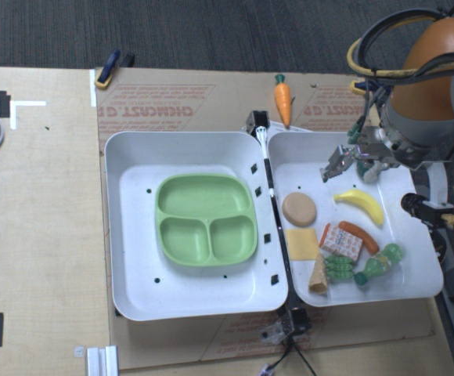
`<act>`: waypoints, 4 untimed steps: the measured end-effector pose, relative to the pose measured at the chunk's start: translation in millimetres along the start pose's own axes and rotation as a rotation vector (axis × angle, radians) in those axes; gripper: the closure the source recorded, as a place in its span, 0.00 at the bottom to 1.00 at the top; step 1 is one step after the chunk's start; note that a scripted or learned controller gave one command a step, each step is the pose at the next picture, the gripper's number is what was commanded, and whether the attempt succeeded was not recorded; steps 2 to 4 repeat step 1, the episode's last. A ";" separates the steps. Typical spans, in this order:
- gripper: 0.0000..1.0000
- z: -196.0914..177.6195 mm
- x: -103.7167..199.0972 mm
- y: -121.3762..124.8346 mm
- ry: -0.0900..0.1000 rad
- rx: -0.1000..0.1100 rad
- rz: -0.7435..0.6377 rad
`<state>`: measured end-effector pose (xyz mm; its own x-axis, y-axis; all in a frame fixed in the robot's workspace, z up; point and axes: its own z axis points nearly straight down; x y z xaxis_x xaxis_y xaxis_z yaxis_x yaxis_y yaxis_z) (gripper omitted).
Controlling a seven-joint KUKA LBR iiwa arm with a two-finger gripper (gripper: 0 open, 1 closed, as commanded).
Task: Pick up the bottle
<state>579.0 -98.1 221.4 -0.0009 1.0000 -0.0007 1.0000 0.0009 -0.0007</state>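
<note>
While the green tray (207, 227) sits in the left bin (125, 233), the bottle (378, 263) lies beyond it, low in the right bin (305, 157) beside the banana (360, 205). Above the banana, over bare floor, the gripper (350, 161) hangs slightly parted, holding nothing.

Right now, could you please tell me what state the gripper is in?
Gripper: over the right bin's far end, nothing visibly held; open or shut cannot be told. The green bottle lies untouched.

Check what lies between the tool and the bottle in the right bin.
In the camera view, the banana lies between the tool and the green bottle; the hot dog sits just beside that line.
</note>
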 end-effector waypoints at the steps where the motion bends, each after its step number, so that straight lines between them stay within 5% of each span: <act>1: 1.00 -9.5 -0.4 0.4 -0.001 0.000 0.001; 4: 1.00 -9.5 -0.4 0.4 -0.001 0.000 0.001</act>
